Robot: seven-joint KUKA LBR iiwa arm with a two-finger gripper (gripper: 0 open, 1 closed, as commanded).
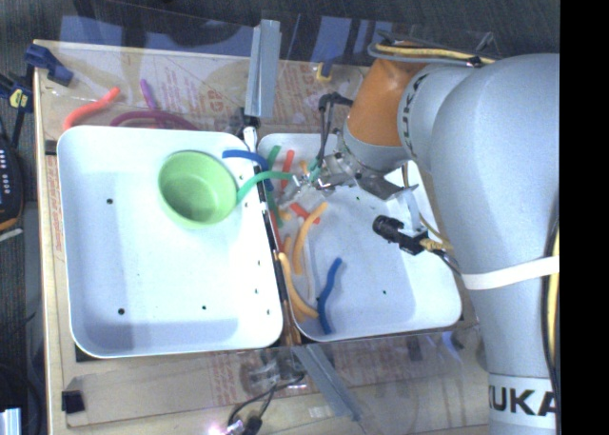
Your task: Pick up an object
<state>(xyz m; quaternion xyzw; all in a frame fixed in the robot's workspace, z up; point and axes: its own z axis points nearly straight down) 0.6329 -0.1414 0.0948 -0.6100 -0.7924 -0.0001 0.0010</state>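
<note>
The pile of thin, bent pieces I am after lies in the right bin (pixel 419 300), bunched along its left wall. A blue curved strip (pixel 328 295) sits toward 6 o'clock on the bin floor, with yellow tube pieces (pixel 303 252) just beside it, running up along the wall. Toward 12 o'clock from those there are small red bits (pixel 297 207) and green sticks (pixel 269 167), tangled close together at the bin's upper left corner.

My fingers (pixel 324 174) are down over that upper corner, right among the red and green pieces, at about 11 o'clock in the bin. From this slant I cannot tell how far apart they stand, nor whether anything is caught between them. My orange band (pixel 376 105) sits just past them toward 1 o'clock, and my grey arm (pixel 495 195) covers the bin's right side.

A green strip and a blue strip (pixel 240 155) reach across the wall between the two bins. In the left bin (pixel 143 309), a light green bowl (pixel 197 187) rests upright at about 1 o'clock of that bin's floor. Beyond it, on the counter (pixel 181 81) at 12 o'clock, lie an orange piece (pixel 90 108) and a purple loop (pixel 152 119).
</note>
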